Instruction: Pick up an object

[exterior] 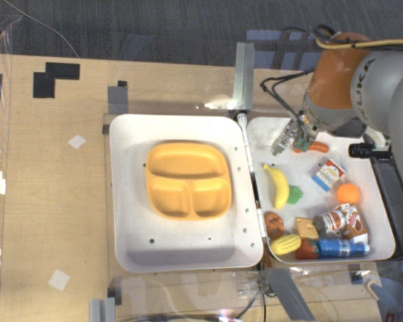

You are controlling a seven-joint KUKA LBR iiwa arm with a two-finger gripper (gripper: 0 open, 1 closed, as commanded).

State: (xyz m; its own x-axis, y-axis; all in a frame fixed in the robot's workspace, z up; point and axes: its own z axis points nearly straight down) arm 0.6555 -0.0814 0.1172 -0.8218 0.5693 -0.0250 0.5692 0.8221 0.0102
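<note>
Here, the gripper hangs over the right bin.
Jaw state unclear; banana lies just below.

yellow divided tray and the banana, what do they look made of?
Yellow three-compartment tray: looks like moulded plastic, matte to satin; rounded edges, uniform colour, soft highlights. Small yellow banana: probably plastic toy food; even, smooth yellow with no blemishes, though too small in the picture to be sure.

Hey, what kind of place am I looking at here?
Probably a robotics lab's grasping bench: a grey robot arm reaches over two white bins, one holding toy food such as a banana, the other a yellow divided tray.
</note>
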